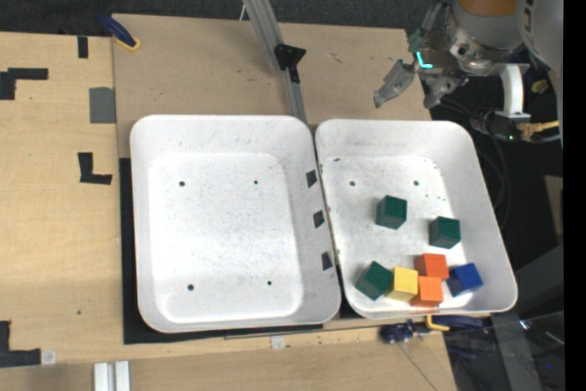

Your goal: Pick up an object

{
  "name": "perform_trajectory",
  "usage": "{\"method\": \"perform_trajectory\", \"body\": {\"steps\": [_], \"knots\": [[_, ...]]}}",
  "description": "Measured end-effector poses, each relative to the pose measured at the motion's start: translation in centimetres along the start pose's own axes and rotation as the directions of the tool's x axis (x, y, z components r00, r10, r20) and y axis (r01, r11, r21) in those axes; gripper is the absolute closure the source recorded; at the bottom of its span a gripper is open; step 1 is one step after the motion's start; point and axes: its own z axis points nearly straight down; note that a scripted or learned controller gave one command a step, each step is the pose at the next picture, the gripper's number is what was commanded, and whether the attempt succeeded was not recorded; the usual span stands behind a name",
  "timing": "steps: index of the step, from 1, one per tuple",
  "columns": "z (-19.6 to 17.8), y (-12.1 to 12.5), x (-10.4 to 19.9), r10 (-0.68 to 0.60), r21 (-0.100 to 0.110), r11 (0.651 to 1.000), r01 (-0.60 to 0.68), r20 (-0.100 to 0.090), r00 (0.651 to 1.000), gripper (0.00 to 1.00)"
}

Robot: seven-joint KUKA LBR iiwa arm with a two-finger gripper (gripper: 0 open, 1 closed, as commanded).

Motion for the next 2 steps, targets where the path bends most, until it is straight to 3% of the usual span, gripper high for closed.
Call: {"method": "perform_trajectory", "body": {"steps": [1,2], "knots": [[-0.3,0.1,0.0,-0.001,-0.005,1.0,0.001,0.002,1.0,0.0],[4.3,0.5,-0.4,0.001,-0.001,1.0,-0.001,0.003,1.0,0.0]]}}
